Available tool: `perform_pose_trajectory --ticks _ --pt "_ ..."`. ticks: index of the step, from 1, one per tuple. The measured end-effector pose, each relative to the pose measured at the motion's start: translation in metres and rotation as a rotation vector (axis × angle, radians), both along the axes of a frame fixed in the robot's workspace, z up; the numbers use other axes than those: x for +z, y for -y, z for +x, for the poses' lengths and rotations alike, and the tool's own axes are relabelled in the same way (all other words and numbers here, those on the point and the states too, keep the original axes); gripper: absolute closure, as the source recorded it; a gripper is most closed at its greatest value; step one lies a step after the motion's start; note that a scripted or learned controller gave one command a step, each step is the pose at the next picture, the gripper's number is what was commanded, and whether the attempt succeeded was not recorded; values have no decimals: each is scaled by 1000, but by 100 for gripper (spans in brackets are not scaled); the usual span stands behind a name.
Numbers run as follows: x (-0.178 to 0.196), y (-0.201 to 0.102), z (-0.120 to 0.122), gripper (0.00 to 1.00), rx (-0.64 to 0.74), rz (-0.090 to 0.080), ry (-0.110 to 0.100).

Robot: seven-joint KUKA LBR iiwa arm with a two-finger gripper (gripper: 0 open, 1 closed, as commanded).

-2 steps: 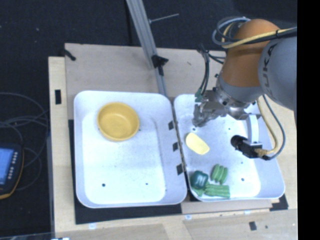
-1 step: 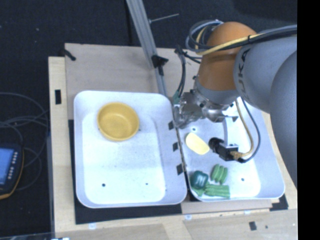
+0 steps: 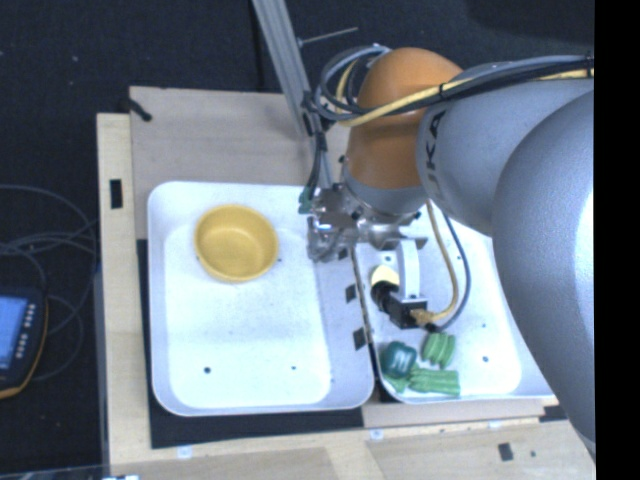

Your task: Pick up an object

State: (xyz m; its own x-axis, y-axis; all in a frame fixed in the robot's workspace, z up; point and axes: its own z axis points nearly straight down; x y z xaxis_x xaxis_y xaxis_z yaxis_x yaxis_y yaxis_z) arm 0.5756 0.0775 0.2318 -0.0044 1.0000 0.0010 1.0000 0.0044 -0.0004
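Green objects (image 3: 425, 366) in right bin (image 3: 500, 368); yellow bowl (image 3: 236, 243) in left bin (image 3: 250, 368).

A single fixed camera is looking down at a slant on the bench (image 3: 230, 118), sitting fairly near. The gripper (image 3: 330, 233) is lying mid-frame, the arm (image 3: 520, 158) entering from its right, both bins below.

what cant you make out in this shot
- Gripper, camera view: wrist hardware covers the fingers, so open or shut, and whether it holds anything, is unclear.
- Right bin: the arm hides most of its floor.
- Green objects: too small and blurred to identify.
- Yellow bowl: inside looks bare, detail soft.
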Motion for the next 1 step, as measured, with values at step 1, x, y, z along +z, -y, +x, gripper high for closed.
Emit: perform_pose_trajectory --ticks 1 --pt "0 3 0 0 -4 -1 0"
